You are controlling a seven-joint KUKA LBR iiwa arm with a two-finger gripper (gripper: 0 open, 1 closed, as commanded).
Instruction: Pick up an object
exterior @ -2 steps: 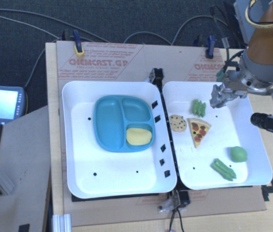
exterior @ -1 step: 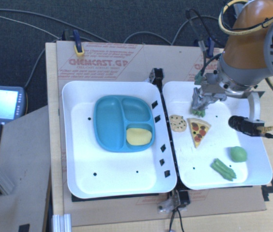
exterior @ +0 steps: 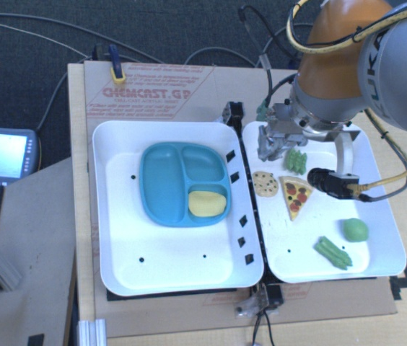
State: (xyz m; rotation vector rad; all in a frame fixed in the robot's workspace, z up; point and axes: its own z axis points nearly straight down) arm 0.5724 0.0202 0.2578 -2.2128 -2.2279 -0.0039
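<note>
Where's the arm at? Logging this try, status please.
Pincer low over right bin, no item seen between fingers. Broccoli right beside it, cookie and pizza just below. Nothing blocking.

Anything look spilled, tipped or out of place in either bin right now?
Nothing stands out. The blue tray lies flat in the left bin, a yellow piece in one compartment. Cookie, pizza slice and green pieces lie separately in the right bin.
</note>
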